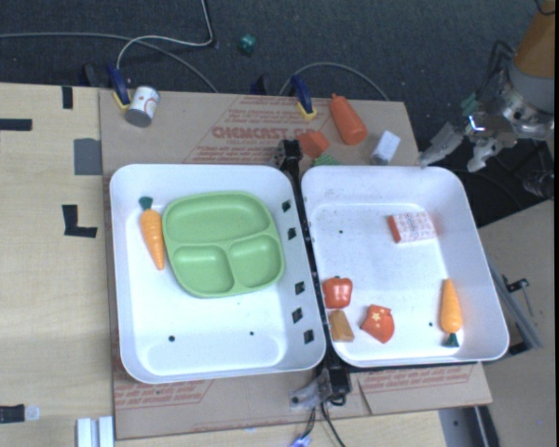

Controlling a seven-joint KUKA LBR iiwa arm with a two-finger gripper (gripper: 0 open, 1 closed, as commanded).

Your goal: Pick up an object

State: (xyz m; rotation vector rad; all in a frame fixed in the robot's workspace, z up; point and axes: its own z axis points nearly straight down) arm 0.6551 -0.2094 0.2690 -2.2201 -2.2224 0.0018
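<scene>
Hand point(458, 145) spread, holding nothing, beyond right bin's point(466, 203) far corner, red-and-white box point(411, 227) well apart

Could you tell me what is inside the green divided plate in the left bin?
The green divided plate shows three bare compartments. A carrot lies beside it, outside. The bin floor beneath the plate is covered.

Two bins are sitting side by side on the bench point(37, 250); the left bin point(205, 361) is holding a divided plate point(224, 243) at its centre, with a carrot point(152, 234) lying just beside the plate at nine o'clock; the right bin point(391, 189) is holding a small box point(411, 227) toward one o'clock, another carrot point(449, 307) at four o'clock, and three small pieces point(356, 315) clustering near seven o'clock; the gripper point(466, 142) is hovering beyond that bin's two o'clock corner.
</scene>
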